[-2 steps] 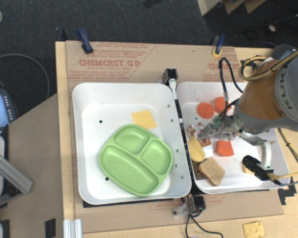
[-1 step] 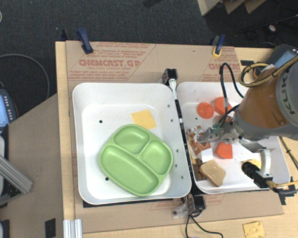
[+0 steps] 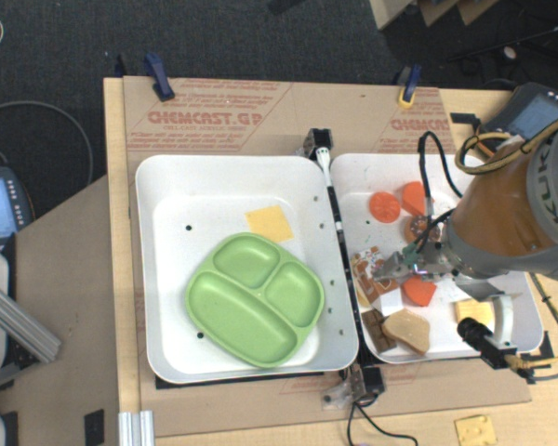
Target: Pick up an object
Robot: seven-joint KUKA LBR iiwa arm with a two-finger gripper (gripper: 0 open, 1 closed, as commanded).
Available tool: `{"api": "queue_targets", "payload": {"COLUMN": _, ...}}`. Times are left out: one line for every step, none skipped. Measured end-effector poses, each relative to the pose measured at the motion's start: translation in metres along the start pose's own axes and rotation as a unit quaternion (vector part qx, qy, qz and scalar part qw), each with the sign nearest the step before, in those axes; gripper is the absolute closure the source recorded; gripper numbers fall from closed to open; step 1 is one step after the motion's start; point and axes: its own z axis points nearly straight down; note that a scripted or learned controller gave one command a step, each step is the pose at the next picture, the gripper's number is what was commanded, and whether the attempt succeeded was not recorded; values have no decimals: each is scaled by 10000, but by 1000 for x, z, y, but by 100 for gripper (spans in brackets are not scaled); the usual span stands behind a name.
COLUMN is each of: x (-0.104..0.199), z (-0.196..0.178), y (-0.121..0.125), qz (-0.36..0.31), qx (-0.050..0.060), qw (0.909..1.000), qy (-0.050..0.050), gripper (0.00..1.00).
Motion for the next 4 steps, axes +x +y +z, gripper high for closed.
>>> {"api": "queue_targets", "payload": {"x": 4, "z": -13, "y": 4, "qz": -32, "qx": -23, "qw": 10000, "qy": 31, "gripper": 100}}
{"api": "queue_targets", "payload": {"x": 3, "z": -12, "y": 3, "qz": -26, "qx": -20, "qw": 10000, "qy": 24, "gripper": 0}}
{"api": "queue_targets", "payload": {"x": 0, "z": 4, "y": 71, "qz": -51, "qx": 247, "qw": 9997, "qy": 59, "gripper": 0}}
{"api": "queue_targets", "payload": {"x": -39, "z": 10, "y": 151, "qz": -19, "qx": 130, "qw": 9999, "qy": 28, "gripper": 0}}
